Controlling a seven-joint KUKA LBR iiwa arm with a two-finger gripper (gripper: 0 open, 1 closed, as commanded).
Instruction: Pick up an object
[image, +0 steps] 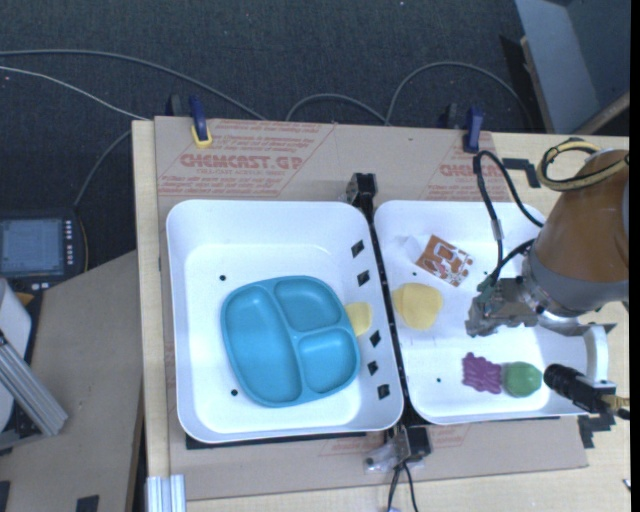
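The right bin (455, 405) holds a yellow lemon-shaped piece (418, 305), a brown and white patterned packet (444, 259), a purple grape cluster (482, 374) and a green ball (521, 379). My gripper (490, 312) hangs over the middle of this bin, right of the yellow piece and above the purple cluster. Nothing is visibly held in it.
The left bin (190, 300) bears a blue divided plate (290, 338), with a small yellow object (358, 318) by its right rim. Black clips run along the divider (372, 290) between the bins. Cables loop behind the bench and over the arm.
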